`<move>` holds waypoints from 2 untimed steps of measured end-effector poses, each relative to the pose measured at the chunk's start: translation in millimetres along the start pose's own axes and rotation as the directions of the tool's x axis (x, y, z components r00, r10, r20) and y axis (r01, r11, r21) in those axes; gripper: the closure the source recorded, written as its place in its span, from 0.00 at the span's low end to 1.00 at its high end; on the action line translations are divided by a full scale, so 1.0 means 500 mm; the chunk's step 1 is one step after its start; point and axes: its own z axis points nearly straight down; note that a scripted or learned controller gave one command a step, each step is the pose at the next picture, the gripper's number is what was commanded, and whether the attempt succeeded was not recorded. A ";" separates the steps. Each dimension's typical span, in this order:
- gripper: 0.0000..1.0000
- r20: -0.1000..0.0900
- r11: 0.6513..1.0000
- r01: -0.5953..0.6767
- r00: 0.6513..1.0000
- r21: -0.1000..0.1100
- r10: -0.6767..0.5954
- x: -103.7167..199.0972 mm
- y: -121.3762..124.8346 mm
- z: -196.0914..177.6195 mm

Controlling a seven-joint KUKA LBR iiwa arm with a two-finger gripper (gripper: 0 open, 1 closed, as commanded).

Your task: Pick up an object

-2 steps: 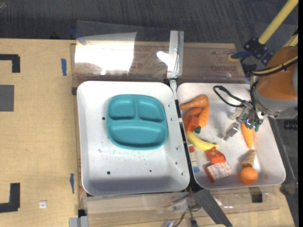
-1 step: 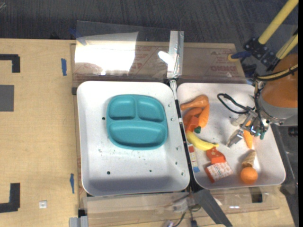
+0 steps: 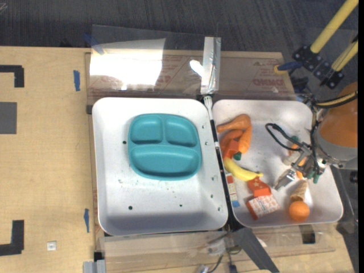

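My gripper [image 3: 291, 175] hangs low over the right bin [image 3: 330, 212], in its right half, below the arm's orange band [image 3: 340, 128]. Just under it lie a small brown piece [image 3: 299, 191] and an orange fruit [image 3: 298, 210] near the front right corner. A red and white box [image 3: 262, 200] lies to the gripper's lower left. A yellow banana [image 3: 241, 171] rests left of centre. A carrot [image 3: 238, 122] and an orange toy [image 3: 235, 143] sit at the bin's back left. I see nothing held in the gripper.
The left bin [image 3: 114, 209] holds a teal divided plate [image 3: 165, 145]. A raised rim [image 3: 215, 152] splits the two bins. Black cable [image 3: 278, 131] loops over the right bin behind the gripper. A clear plastic sheet [image 3: 142, 67] lies behind the bins.
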 end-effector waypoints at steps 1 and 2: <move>1.00 0.014 1.000 0.001 1.000 -0.005 -0.001 -0.008 0.005 -0.027; 1.00 0.000 0.981 -0.196 0.981 0.000 0.196 0.012 0.103 -0.240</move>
